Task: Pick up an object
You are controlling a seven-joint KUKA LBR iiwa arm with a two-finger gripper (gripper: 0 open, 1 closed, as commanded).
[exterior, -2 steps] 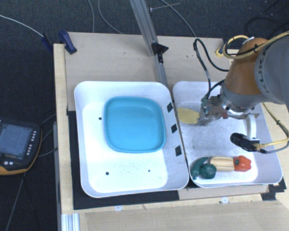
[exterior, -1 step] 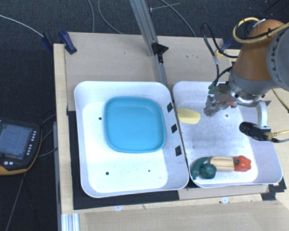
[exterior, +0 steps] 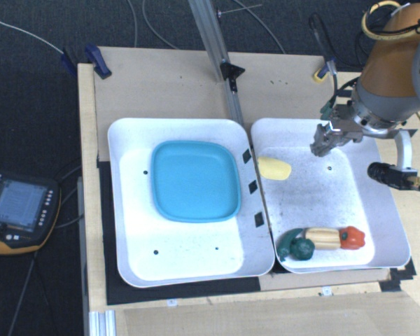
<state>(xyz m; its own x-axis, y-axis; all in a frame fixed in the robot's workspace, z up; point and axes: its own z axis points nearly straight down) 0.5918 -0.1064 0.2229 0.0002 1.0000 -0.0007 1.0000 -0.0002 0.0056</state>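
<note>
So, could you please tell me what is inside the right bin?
The right bin holds a yellow piece and a green, tan and red toy. The end effector covers a small patch.

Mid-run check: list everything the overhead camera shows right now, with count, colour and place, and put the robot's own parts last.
Bins: 2, white, side by side on the bench.
Plate: 1, light blue, square with rounded corners, lying in the left bin.
Yellow object: 1, pale yellow, right bin, by its left wall.
Toy cluster: 1 group, dark green, tan and red pieces touching, right bin's near edge.
Clamps: 2, blue, far bench edge.
Metal rail: 1, silver, slanting down to the gap between the bins.
Pendant: 1, grey screen, orange base, floor at left.
Arm: 1, grey and orange, from right.
End effector: 1, grey, over the right bin's far part.
</note>
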